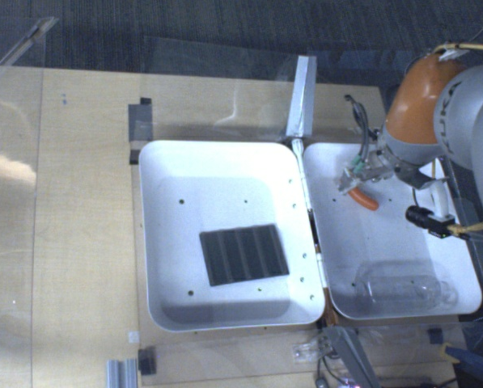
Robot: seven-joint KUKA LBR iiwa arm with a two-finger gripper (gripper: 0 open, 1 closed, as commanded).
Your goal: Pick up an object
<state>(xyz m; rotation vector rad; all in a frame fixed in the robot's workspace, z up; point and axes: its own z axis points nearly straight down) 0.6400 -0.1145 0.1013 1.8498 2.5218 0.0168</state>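
So the arm is down in the right bin (468, 293), near its upper end, with the gripper (362, 176) sitting right over a small orange thing (364, 198), carrot-shaped from what I can make out. That's the obvious pick target. Honestly can't tell how the jaws stand; the whole tip is a small blurry clump from this angle, and I wouldn't call it a hold since nothing clearly shows the orange piece pinched between anything. It looks like it's lying flat on the bin floor, poking out just below and slightly right of the tip, touching it or very close. My worry: if the close lands on just one end of that piece, it'll squirt out sideways or pivot and drop as soon as the arm lifts. It's also long and skinny, so a grab along its length instead of across could just push it along the floor. Other stuff around: a clear plastic bottle (403, 288) lying on its side at the near end of the same bin, well apart, and a dark ribbed tray (243, 254) in the left bin (156, 217).
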